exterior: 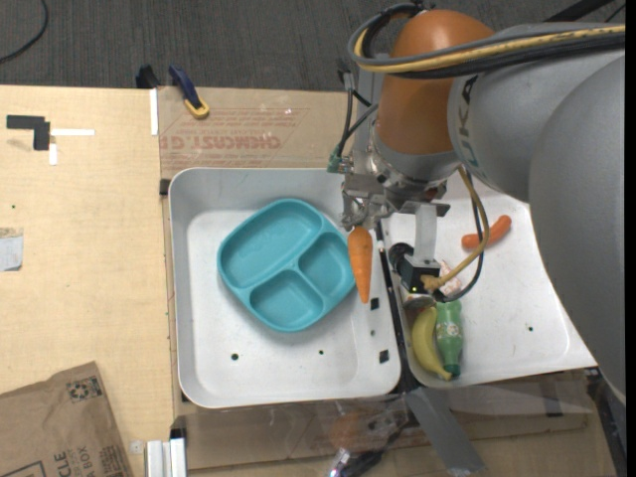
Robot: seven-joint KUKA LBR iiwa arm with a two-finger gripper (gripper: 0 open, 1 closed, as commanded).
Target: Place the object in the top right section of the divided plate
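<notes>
Gripper [360, 222] first: it hangs over the right-hand edge of the left bin [199, 366], just under the arm's orange band [427, 68], and its two fingers are closed on the thick top end of a carrot [361, 264]. That carrot hangs almost straight down from the fingers, point towards the near side, right beside the right rim of the teal divided plate [283, 278]; from where I stand I can't tell whether its tip touches the bin floor or the plate's edge. It is beside the plate, in none of its sections. Lying a bit askew on the white floor of the left bin, the plate has one long compartment on its upper left and two smaller ones along its lower right. Over in the right bin [537, 336], close to the wall between the two bins, a yellow banana [425, 344] lies near the front corner with a green bottle-like thing [449, 334] touching it on its right. A second, smaller orange carrot-like piece [487, 234] sits further back in that bin, well apart from those two. Black and yellow cables [467, 43] loop around the wrist, and a blue-handled clamp [187, 91] grips the cardboard [79, 266] behind the bins.
</notes>
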